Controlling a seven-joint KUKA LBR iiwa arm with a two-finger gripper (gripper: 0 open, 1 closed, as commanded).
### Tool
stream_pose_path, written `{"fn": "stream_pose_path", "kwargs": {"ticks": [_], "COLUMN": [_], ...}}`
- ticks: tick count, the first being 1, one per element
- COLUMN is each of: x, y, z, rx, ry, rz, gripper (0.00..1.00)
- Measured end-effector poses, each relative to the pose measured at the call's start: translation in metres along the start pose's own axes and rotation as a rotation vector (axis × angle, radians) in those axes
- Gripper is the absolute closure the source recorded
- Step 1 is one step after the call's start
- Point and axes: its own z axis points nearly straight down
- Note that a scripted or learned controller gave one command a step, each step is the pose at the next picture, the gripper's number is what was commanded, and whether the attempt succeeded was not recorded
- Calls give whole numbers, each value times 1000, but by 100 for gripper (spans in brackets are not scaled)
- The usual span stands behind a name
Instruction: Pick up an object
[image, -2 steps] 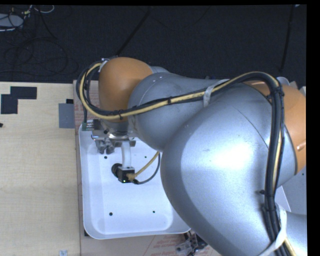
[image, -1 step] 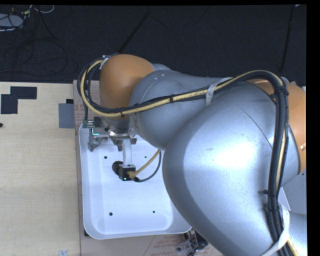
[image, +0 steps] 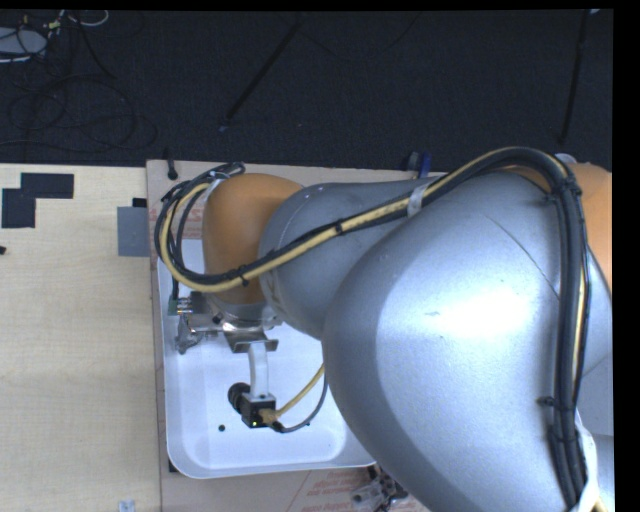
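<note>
My grey arm with its orange band (image: 240, 225) reaches in from the right and covers most of both bins. The gripper (image: 213, 333) hangs low over the left white bin (image: 200, 450), near its left wall, and only its metal base shows under the wrist. A tiny dark speck (image: 221, 430) lies on the bin floor below the gripper. The arm hides whatever else lies in the bins.
Pale wooden bench top (image: 70, 350) stretches left of the bin, with black (image: 35, 195) and grey (image: 131, 230) patches on it. Printed cardboard (image: 330, 490) lies at the bin's front edge. The arm's big grey link (image: 470, 340) fills the right side.
</note>
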Motion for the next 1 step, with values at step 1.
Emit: {"fn": "stream_pose_path", "kwargs": {"ticks": [1], "x": [-11], "y": [14], "z": [-120], "rx": [-19], "ry": [5], "rz": [1], "gripper": [0]}}
